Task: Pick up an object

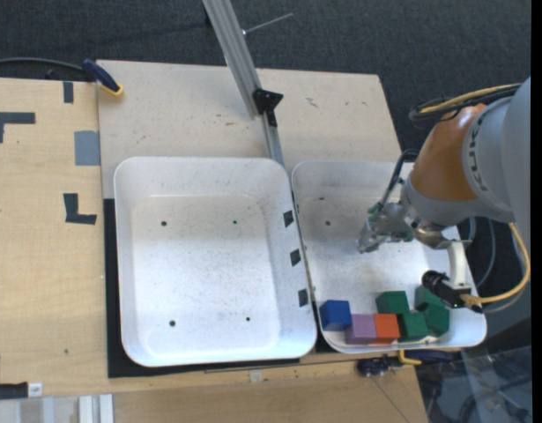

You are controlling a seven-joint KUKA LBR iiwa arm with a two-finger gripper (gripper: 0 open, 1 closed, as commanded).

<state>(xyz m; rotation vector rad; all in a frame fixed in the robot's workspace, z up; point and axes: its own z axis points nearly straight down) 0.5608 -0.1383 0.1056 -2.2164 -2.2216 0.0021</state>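
Several small blocks lie along the near edge of the right bin (341, 183): a blue block (336, 314), a purple block (364, 327), an orange block (387, 326) and green blocks (412, 314). My gripper (371, 239) hangs over the middle of the right bin, above and behind the blocks, with nothing visible between its fingers. The grey arm with its orange band (442, 161) comes in from the right.
The left bin (129, 183) lies beside the right one on the wooden bench. A slanted metal bar (235, 47) runs from the top down to the bins' shared edge. Cables hang at the right, near the bin's corner.
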